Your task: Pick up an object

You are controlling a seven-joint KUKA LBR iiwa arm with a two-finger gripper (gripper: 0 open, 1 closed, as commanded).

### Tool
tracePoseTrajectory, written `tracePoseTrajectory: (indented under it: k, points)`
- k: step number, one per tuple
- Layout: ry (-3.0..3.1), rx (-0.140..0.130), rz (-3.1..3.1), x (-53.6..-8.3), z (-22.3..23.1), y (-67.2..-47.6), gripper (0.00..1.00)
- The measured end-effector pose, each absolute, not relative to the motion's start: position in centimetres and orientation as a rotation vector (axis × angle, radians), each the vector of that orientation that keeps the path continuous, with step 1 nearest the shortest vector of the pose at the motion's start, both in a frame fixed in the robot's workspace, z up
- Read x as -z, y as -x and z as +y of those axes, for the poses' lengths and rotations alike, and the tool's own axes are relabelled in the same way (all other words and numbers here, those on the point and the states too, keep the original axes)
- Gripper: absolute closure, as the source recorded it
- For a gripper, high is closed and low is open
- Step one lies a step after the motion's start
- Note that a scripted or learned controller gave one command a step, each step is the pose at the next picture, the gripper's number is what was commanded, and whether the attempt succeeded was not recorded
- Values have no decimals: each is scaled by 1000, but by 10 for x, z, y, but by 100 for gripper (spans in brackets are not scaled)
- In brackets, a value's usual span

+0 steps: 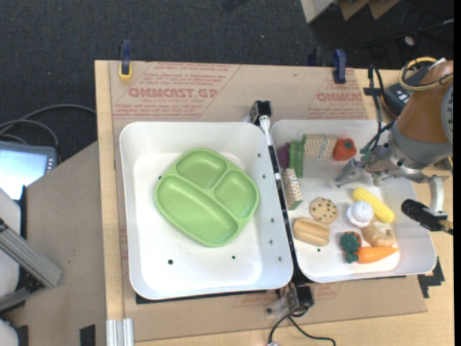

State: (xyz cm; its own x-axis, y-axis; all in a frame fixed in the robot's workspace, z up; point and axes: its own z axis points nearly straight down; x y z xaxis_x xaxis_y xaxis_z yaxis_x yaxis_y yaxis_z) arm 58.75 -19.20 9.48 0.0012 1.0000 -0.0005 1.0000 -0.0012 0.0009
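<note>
While my claw (354, 170) hangs over the far part of the right bin (414, 265), I can't tell if its tips are apart or together; the metal parts blur against the white floor, and nothing is visibly between them. No thing is picked yet, by my read.

Candidates all sit in the right bin: tomato (345, 148) just left of the claw at the far wall, corn cob (373, 204) just near of it, white ball-like toy (360, 213) touching the corn, cookie (323, 209), bread roll (311, 231), broccoli (350, 243), carrot (376, 254) at the near side. A waffle-like block (319, 146) and a green piece (296, 157) lie by the far-left corner.

Risks: things are packed close, so coming down on the corn could knock the white toy or pinch both. Round tomato likely rolls off the tips. Tomato is also near the far wall, so a tip may hit the rim. Carrot and broccoli touch; grabbing one could drag the other.

Room: open floor in the middle of the right bin, between tomato and cookie. Divider between bins is close on the left. Left bin (144, 258) has a green plate (207, 196) in the middle, free floor around it, well apart from me. Surface (173, 85) is bare at the far side.
</note>
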Motion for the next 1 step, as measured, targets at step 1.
tracePoseTrajectory:
  k: [1]
  points:
    - [-2230, -4, 2226, -84, -218, -522, 0]
